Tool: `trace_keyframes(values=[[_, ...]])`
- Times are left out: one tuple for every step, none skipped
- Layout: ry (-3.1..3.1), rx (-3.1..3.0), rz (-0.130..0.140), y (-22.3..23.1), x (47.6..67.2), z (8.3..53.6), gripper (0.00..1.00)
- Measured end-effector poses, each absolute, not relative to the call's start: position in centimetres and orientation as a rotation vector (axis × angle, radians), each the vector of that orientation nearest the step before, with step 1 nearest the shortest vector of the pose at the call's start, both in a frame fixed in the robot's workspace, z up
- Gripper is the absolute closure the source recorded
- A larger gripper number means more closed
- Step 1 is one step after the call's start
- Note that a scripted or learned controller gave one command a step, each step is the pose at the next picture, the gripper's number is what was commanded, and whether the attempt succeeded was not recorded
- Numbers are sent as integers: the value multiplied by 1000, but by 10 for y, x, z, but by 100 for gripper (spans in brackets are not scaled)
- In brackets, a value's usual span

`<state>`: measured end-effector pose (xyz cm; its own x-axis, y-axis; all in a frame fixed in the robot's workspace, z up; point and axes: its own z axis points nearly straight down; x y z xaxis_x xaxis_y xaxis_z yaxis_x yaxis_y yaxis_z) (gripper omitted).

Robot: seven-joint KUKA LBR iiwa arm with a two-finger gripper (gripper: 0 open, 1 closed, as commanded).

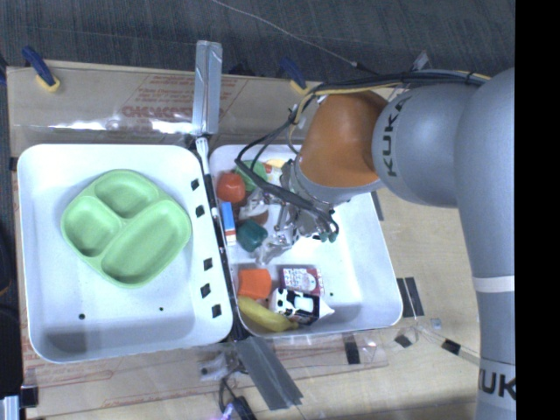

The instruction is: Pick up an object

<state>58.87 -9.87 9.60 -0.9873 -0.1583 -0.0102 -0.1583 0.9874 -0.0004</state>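
Note:
The right bin [367,269] holds several small objects. A red-orange round piece [231,186] lies near its left wall, with a blue and white tube [228,220] just below it. A dark teal object [252,234] sits beside the tube. Toward the front lie an orange block [255,283], a yellow banana [262,318], a red packet [300,278] and a black-and-white item [297,305]. My gripper [278,233] hangs low in the middle of this bin, just right of the teal object, under the orange wrist band [341,143]. Nothing is visibly held.
The left bin [35,234] carries a light green divided plate [127,226]. A raised divider [214,234] separates the two bins. The grey arm [455,147] covers the right bin's back right part. A metal bar [207,86] stands behind the bins.

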Motion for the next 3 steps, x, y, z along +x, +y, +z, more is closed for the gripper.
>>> trace_keyframes(values=[[3127,-98,-2,-97,561,97,0],[3122,-107,-3,-96,564,108,100],[3132,-91,-4,-88,618,199,100]])
